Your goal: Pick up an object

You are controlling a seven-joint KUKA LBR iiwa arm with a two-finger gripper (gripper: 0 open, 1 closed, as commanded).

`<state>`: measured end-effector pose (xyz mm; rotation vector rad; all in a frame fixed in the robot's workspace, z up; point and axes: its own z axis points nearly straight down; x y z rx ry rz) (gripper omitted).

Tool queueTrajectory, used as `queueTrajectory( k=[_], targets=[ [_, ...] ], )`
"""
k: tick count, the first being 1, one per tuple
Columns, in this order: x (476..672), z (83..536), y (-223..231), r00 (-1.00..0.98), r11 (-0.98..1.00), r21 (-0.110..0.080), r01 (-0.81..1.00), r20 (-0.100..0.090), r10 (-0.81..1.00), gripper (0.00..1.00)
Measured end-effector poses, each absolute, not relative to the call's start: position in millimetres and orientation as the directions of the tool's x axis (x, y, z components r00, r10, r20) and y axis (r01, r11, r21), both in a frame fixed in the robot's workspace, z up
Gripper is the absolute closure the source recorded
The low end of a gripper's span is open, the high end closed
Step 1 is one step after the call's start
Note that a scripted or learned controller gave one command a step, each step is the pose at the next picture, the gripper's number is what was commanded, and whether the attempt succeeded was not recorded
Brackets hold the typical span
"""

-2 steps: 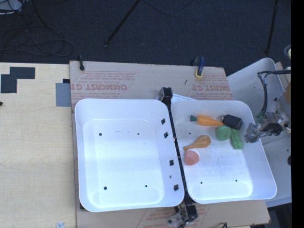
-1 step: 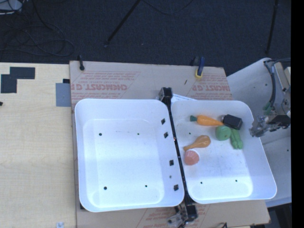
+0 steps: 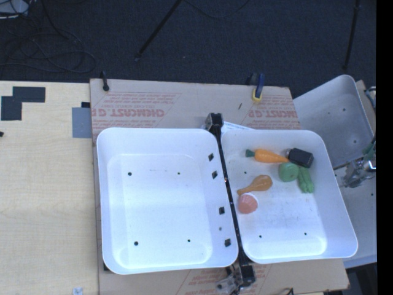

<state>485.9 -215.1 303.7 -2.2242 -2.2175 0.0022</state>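
Observation:
The right white bin (image 3: 288,229) holds several small objects in its far half. An orange carrot with a green top (image 3: 268,157) lies near the back wall. Right of the carrot sits a black block (image 3: 301,157). Below these lies a green toy (image 3: 295,174), round at the left and stretching down to the right. A tan drumstick-shaped piece (image 3: 258,184) lies near the bin's left wall, and a pink round piece (image 3: 247,204) lies just below its narrow end. The left white bin (image 3: 159,214) shows its bare floor.
Both bins rest on a cardboard sheet (image 3: 153,106) held by a yellow clamp (image 3: 257,93) and a black clamp (image 3: 105,83). A grey metal plate (image 3: 334,109) rises at the right, with cables and fittings (image 3: 359,171) beside it. Pale wooden bench (image 3: 43,195) lies to the left.

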Motion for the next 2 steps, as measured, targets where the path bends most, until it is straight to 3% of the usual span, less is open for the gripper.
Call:
queueTrajectory(
  k=[1, 2],
  targets=[
    [497.7, 318, -195, -0.002, 0.002, -0.001, 1.000, 0.000, 1.000, 1.00],
    [511.8, 319, -214, 0.000, 0.000, -0.001, 1.000, -0.001, 1.000, 1.00]
  ],
)
